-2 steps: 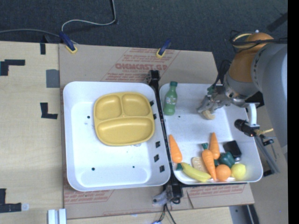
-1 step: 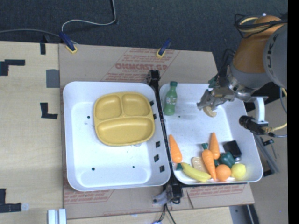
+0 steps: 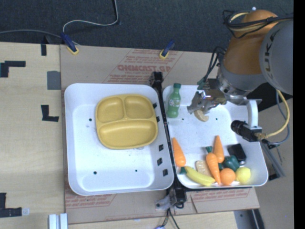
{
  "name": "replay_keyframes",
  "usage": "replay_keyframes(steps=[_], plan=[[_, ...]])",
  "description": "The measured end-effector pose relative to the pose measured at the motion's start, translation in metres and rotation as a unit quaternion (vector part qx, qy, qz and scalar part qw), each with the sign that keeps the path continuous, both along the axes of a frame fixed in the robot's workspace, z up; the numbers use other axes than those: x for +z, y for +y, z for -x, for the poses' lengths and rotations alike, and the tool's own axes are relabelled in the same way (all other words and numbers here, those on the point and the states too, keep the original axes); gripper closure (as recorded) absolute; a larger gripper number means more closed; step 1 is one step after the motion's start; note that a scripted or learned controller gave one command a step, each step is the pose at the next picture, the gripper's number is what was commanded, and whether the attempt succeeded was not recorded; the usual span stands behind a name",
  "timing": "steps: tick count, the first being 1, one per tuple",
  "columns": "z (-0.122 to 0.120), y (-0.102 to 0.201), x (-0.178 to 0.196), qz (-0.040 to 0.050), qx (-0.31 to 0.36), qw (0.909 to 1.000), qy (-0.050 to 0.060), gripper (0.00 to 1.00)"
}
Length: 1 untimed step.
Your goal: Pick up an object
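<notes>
Upper right of the frame, the gripper (image 3: 200, 105) hangs low over the right bin (image 3: 190, 128), just above a small tan piece (image 3: 203, 116); whether it is parted or closed I cannot tell. Most toys crowd the lower right corner, carrot (image 3: 177, 151) and banana (image 3: 199, 176) among them, so this lone piece looks the easier target.

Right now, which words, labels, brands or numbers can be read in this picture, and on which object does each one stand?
"CHEMCAST" in red print, partly blurred, on the cardboard sheet beneath the bins.
A smaller red line under it: too blurred to read.
Green bottle label: too small to read.
</notes>
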<state>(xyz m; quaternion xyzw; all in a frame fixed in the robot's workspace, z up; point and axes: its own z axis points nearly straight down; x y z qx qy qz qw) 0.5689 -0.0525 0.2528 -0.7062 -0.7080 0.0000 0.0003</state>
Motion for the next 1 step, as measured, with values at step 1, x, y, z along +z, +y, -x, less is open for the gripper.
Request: replay_keyframes(steps=[1], plan=[[0.0108,0.0656,-0.0127,0.0001,0.000,1.0000,0.000,1.00]])
